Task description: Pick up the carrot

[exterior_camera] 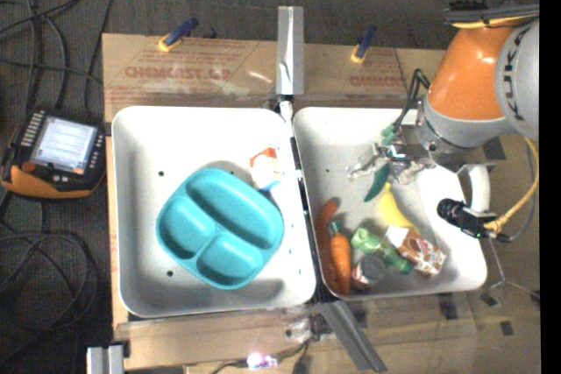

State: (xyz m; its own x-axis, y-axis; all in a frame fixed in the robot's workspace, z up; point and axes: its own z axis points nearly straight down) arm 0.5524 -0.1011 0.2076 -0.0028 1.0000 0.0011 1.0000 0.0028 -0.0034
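The carrot (339,259) lies in the right bin (326,129), down near the lower left corner of that bin. It is orange with a bit of green at its top end, and it points up and down in the picture. Just to its left is a thin reddish-brown thing (326,215), close to the bin wall.

The arm (478,83) comes in from the upper right of the frame. The jaws (386,160) hang over the upper middle of the right bin, well apart from the carrot. I cannot tell if they are open or closed, since the metal parts are small and mixed up with the things below. A green thing (379,180) sits right by them, and a yellow thing (389,208) lies just under that. More small toys (399,251) lie in a heap at the bottom of the right bin, beside the carrot.

The left bin (140,131) has a blue plate (220,228) with three parts in it. A small white and orange thing (265,168) rests near the plate's upper right edge. A tablet with an orange case (53,151) lies at the far left of the frame. Two clamps (178,33) sit on the board at the top of the desk (206,74).
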